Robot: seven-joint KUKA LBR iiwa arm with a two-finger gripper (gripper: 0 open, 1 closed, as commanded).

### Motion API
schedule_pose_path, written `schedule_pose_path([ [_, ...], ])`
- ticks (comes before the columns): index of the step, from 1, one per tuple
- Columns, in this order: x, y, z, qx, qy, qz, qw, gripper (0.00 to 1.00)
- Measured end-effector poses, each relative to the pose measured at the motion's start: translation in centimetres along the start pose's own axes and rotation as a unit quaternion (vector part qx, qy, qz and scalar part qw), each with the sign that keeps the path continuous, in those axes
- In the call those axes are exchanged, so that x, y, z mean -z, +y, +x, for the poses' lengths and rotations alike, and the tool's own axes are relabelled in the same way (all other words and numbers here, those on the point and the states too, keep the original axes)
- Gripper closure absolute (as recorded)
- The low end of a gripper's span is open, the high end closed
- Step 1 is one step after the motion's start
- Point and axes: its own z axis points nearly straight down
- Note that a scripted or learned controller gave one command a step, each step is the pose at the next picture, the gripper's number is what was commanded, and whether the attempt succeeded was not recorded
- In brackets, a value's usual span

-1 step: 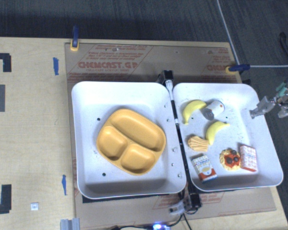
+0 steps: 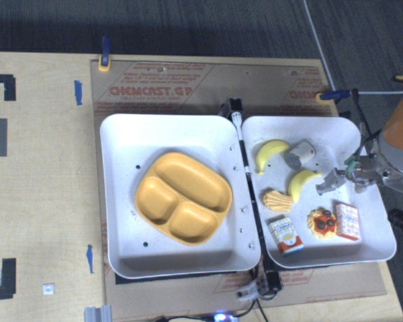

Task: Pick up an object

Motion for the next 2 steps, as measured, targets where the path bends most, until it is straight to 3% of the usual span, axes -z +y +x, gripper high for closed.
schedule_pose_path([
  [1,-6.7,-0.6,4.9,0.0,0.0,-0.002,1.0,0.0],
  [2,-5.6,-0.4,4.8,-0.001,-0.002,-0.004,1.0,1.0],
])
